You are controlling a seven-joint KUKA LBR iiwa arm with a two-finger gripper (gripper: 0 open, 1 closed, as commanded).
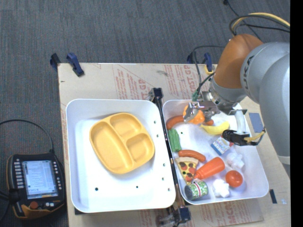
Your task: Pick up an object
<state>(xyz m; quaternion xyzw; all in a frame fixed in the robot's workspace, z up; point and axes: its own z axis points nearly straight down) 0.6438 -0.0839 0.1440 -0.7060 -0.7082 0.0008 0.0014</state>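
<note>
The pick looks under way but unproven. In the right bin [261, 181], the jaws [195, 111] sit at about eleven o'clock, right against an orange toy piece [198, 117] with a yellow banana [215, 128] just beside it at four o'clock. I cannot tell how far the jaws are parted or whether the orange piece lies between them. The carrot [210, 167], pizza slice [187, 166], tomato [234, 178] and can [196, 189] lie near six o'clock; the left bin [75, 126] holds a yellow tray [122, 142]. Gripping and lifting seem left.
</note>
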